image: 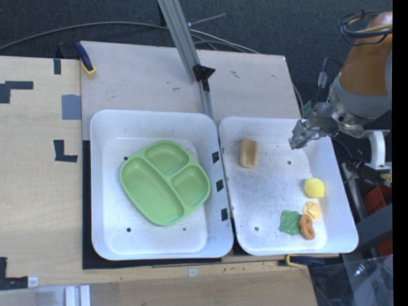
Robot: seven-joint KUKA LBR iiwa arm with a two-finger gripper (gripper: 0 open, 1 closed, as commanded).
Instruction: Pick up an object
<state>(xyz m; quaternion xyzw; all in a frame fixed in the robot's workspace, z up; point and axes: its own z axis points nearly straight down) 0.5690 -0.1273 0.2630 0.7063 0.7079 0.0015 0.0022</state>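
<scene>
The right bin (268,234) holds a tan bread-like piece (248,153) near its upper left. A yellow ball-like item (313,187) lies toward the right wall. Below it sit a pale yellow piece (312,209), an orange ring-shaped piece (307,228) and a green leafy piece (290,222), close together. My gripper (299,139) hangs over the bin's upper right corner, pointing down and left, well apart from the objects. Nothing shows between its fingertips.
The left bin (105,171) carries a green divided plate (166,182). A grey metal bar (182,34) slants down from the top to the bins' shared edge. Cables run along the dark floor at the top.
</scene>
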